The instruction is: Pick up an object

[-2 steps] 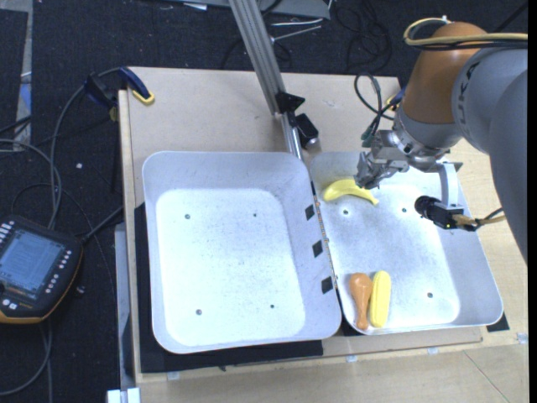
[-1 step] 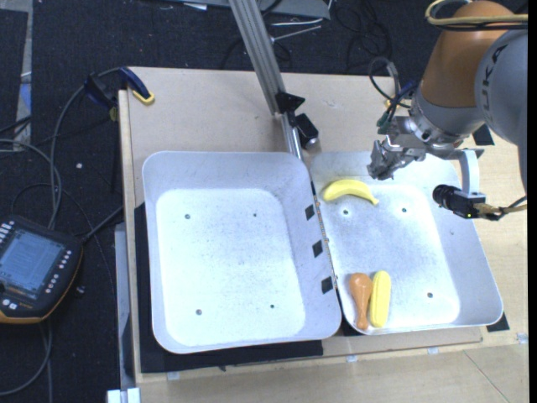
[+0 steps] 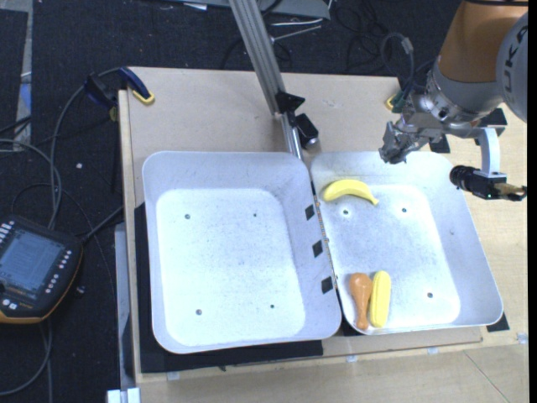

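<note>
Nearest the bench's front edge, in the front corner of my right bin [image 3: 470, 250], a yellow corn cob [image 3: 380, 298] lies lengthwise and touches an orange drumstick-shaped toy [image 3: 361, 296] on its left; both sit close to the bin's inner wall, beside the dark clips along the seam between the two bins. The left bin [image 3: 168, 225] lies alongside, its speckled white floor showing a few small dark dots. Farther back in the right bin, a yellow banana [image 3: 350, 191] rests on the floor near the rear inner corner, curved with its ends pointing down toward the front, well apart from the corn cob and drumstick. Beyond it, my pincer [image 3: 394, 151] hangs over the rear rim of the right bin, up and to the right of the banana and not touching it; nothing shows between its tips, and whether they are parted or closed I cannot tell, since they read as one dark mass. Behind that, my orange band [image 3: 478, 40] rises toward the top right corner. A slanted metal rail [image 3: 264, 53] crosses the bench's far side, and a handheld pendant [image 3: 29, 267] lies on the dark floor off to the left.
</note>
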You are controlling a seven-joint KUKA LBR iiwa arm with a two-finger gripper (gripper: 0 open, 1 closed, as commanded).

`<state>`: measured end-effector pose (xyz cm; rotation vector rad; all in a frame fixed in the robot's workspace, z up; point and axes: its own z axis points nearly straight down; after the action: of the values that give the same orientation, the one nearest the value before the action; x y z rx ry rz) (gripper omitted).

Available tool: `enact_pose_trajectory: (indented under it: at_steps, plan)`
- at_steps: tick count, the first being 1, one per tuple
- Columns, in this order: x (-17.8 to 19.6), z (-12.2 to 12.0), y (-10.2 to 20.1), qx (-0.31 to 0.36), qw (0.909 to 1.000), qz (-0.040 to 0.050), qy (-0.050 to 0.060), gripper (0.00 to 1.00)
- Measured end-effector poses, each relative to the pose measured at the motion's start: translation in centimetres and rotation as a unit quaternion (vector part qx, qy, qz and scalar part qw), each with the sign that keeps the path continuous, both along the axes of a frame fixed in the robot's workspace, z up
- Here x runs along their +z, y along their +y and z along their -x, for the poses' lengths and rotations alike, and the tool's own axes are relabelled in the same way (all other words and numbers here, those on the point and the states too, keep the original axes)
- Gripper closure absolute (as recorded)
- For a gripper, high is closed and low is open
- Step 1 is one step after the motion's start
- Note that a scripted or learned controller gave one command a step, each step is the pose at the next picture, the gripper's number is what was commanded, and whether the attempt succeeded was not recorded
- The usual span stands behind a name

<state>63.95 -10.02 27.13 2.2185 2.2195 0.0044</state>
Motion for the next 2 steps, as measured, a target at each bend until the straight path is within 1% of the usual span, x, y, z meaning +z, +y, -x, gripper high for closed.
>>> enact_pose_trajectory:
  at_steps: [1,2]
  plan:
    - [0.2,0.2,5.4,0.002,1.0000,-0.0008,0.002,1.00]
    - [-1.8,1.1,10.6,0.002,1.0000,-0.0006,0.003,1.00]
